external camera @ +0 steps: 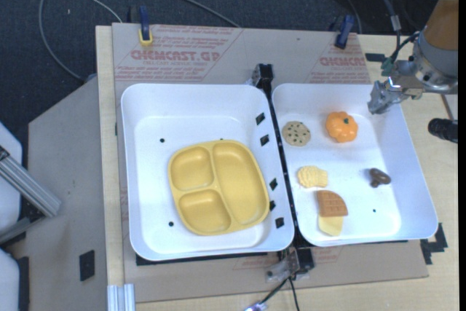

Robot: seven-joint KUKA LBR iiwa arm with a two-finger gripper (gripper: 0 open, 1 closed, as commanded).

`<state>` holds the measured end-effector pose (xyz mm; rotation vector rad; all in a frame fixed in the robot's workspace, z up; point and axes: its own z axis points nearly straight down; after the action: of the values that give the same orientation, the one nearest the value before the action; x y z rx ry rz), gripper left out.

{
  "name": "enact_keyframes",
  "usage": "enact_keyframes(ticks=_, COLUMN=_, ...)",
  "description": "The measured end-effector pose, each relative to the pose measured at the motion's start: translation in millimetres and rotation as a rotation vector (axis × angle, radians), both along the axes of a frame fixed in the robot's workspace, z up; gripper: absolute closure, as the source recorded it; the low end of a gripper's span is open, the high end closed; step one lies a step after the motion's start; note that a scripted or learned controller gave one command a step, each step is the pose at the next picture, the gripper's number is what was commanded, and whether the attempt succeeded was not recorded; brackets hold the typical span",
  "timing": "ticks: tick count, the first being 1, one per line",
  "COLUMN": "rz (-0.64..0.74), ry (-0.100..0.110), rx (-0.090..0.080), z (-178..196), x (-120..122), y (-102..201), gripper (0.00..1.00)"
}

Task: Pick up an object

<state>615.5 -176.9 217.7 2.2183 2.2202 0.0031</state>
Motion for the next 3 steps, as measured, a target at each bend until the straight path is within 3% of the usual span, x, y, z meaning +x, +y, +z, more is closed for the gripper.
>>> enact_keyframes(ticks=2, rz=0.006, ry=0.005, rx=0.004, z=19.3, x=-12.2, y=112.2, gripper=1.00)
enact_keyframes(ticks=3, rz=0.005, ry=0.008, rx=0.004, z=10.6, x=-28.2, y=172.6, gripper=1.00)
